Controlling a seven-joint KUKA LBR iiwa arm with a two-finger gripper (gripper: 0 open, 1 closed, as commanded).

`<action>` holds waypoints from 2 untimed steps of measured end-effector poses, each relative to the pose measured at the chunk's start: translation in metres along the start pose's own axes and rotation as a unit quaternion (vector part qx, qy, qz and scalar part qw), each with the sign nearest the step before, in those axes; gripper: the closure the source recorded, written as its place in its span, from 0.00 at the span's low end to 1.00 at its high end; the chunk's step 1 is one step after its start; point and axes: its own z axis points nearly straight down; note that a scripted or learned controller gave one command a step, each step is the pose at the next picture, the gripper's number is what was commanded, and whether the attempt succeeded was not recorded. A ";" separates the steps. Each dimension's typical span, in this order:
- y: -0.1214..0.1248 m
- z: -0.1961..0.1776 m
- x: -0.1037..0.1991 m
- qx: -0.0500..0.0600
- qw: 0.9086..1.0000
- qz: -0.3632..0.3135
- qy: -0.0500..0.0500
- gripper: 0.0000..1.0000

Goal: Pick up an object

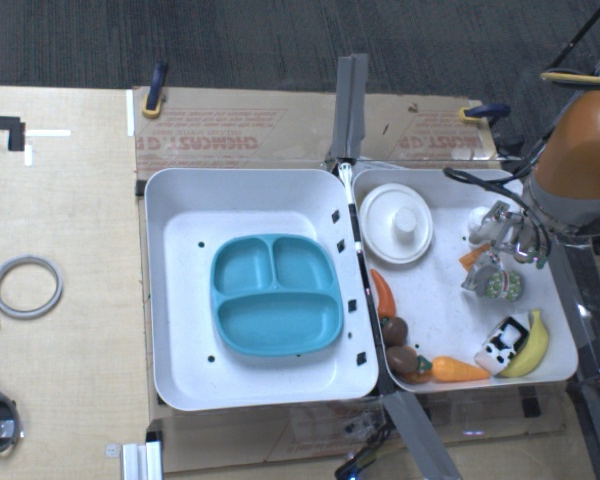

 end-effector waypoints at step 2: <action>0.002 -0.010 -0.001 0.000 1.000 -0.002 -0.002 0.00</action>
